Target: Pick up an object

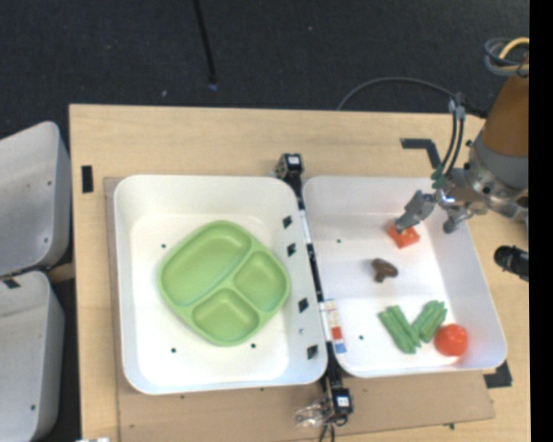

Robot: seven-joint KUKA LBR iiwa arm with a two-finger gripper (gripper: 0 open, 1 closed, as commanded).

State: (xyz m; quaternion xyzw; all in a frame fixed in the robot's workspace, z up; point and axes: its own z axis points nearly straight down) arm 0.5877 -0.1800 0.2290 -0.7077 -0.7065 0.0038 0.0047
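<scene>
1. End effector (433,212) poised at upper right of the frame, fingers spread, pinching nothing, one tip just above the orange block (405,237).
2. Orange block lying in the upper part of the right bin (350,201), untouched on the floor.
3. Approach step by the look of it; lift not yet begun.
4. Next move likely: shift left and down to straddle the block, then press together.
5. Further out: brown lump (383,269), green beans (410,325), red ball (452,340); green plate (223,282) in left bin (129,247).
</scene>
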